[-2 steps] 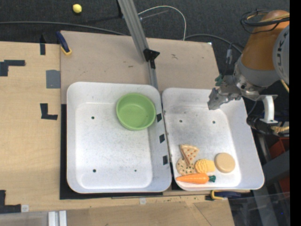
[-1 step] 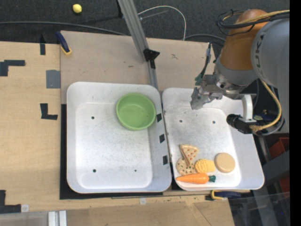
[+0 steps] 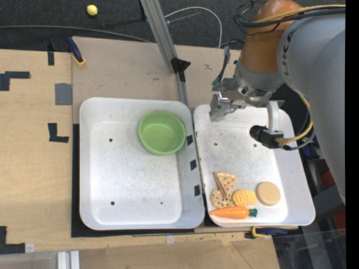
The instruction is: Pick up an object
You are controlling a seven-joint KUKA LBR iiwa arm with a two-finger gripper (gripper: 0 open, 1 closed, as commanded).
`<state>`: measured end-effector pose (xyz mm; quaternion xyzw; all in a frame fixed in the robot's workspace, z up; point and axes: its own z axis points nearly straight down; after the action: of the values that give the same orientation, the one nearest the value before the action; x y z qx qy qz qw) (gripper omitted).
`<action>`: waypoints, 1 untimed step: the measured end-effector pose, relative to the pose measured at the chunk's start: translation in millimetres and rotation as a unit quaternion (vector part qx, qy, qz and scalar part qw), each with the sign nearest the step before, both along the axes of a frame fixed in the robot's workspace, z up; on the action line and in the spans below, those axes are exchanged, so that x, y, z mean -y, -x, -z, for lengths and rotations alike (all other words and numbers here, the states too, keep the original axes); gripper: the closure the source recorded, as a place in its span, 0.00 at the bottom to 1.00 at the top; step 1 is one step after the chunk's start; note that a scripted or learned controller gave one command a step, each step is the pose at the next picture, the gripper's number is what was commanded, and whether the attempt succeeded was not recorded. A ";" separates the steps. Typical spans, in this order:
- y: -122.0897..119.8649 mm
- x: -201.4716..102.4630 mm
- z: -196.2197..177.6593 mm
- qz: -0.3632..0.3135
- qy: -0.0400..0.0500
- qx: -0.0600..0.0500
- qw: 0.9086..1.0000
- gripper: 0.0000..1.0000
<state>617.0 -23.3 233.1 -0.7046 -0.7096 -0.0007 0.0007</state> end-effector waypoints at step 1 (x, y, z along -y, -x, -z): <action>-17.7 -49.4 -7.3 0.000 0.000 0.000 1.000 1.00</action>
<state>634.7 26.1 240.3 -0.7047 -0.7095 -0.0008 0.0007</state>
